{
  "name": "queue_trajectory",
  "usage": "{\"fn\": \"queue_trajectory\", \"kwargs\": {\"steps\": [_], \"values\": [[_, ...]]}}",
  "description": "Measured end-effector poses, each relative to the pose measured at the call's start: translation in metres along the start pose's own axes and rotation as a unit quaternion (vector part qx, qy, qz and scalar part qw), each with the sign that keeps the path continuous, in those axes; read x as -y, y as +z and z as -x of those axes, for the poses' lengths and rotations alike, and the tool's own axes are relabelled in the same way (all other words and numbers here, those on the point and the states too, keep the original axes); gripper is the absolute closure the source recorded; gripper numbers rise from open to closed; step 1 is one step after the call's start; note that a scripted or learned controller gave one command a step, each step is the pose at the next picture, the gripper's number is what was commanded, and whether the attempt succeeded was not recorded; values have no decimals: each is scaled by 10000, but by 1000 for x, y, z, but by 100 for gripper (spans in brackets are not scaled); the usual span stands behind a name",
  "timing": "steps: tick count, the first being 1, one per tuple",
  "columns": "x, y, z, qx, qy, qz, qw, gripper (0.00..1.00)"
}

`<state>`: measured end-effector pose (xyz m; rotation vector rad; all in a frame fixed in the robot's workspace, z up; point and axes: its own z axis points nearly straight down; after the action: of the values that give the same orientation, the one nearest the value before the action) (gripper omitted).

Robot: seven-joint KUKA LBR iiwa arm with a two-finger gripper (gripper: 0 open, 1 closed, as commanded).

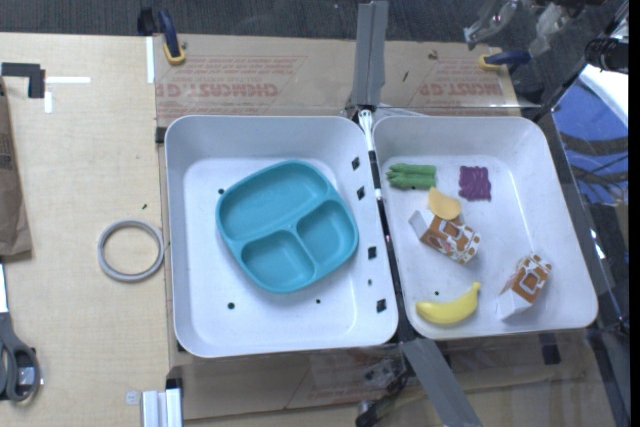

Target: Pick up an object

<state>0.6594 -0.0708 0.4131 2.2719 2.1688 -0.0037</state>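
While the gripper (pixel 516 15) hung with fingers spread and empty, a curved yellow banana (pixel 447 307) lay in the right bin (pixel 575 315).

fixed overhead camera, slanted down, both bins (pixel 180 245) in view

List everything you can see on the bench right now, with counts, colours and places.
bins: 2, white, side by side at centre
tray: 1, teal, three compartments, left bin
green toy: 1, right bin, top left
purple toy: 1, right bin, top
orange piece: 1, right bin, touching a block's top
blocks: 2, orange and white, right bin, middle and lower right
banana: 1, yellow, right bin, bottom
ring: 1, grey, bench left of bins
scissors: 1, grey, bench lower left
clamps: 2, blue and yellow, behind bins
gripper: 1, grey, above the right bin's far edge
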Motion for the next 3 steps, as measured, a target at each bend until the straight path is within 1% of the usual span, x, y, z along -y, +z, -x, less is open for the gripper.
{"fn": "queue_trajectory", "kwargs": {"steps": [1,2,3], "values": [[0,239,26,-4,859,-12,9963,0],[54,322,67,-11,-28,-2,10000,0],[11,321,95,-5,-1203,12,9927,0]]}}
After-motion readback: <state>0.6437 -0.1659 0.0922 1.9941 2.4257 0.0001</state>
